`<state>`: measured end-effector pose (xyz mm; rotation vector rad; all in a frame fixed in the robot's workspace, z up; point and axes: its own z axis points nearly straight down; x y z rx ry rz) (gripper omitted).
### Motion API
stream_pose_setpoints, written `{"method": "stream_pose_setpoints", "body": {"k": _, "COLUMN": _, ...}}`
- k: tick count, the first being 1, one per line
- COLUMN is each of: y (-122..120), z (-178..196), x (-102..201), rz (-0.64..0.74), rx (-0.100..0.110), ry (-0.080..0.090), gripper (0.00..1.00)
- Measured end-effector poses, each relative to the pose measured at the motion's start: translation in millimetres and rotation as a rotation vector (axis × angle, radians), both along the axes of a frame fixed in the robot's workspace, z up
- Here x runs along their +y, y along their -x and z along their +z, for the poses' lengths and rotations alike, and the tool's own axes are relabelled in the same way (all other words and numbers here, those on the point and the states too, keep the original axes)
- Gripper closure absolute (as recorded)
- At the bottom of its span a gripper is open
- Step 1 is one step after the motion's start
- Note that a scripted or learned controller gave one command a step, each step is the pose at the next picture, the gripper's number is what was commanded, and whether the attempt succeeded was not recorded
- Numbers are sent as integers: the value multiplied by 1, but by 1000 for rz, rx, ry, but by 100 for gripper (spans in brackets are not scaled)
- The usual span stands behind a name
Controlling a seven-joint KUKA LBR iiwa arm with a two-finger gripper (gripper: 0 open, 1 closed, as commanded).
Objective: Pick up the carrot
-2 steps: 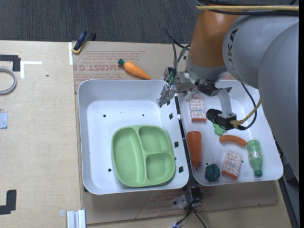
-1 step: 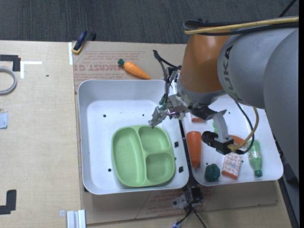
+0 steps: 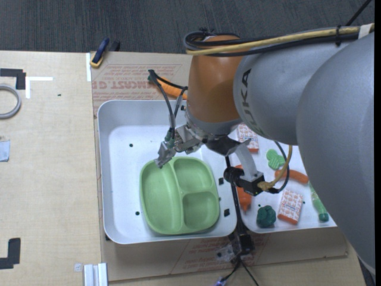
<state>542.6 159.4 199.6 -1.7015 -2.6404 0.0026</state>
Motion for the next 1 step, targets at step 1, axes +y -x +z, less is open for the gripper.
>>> {"method": "stream_pose_setpoints", "body": {"k": 1, "y": -16, "z": -2, "x": 19, "rz": 296, "rx": -2, "ry": -1, "gripper": 0}}
